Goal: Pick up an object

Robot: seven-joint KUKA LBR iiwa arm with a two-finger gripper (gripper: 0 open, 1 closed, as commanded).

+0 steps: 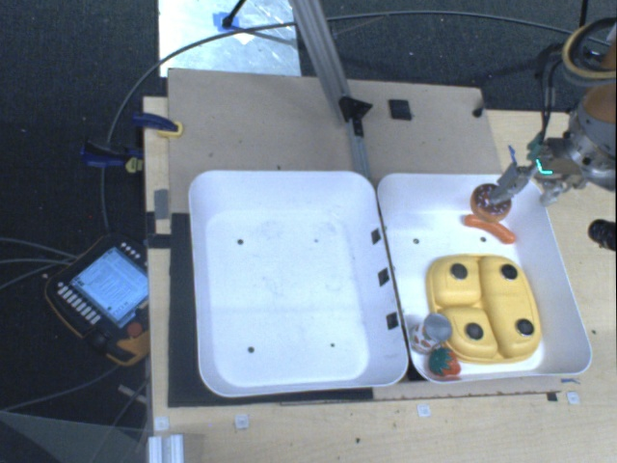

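- No readable writing or brand shows anywhere.
- The jaws (501, 193) reach into the right bin (569, 287) at its far right corner, their tip on a small round brown object (485, 199); whether they are apart or closed cannot be told.
- An orange sausage-shaped piece (490, 227) lies just beside it.
- A yellow block (484, 307) sits nearer.

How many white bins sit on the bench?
2: the left bin beside the right bin, touching along their inner edges. The right one holds the objects.
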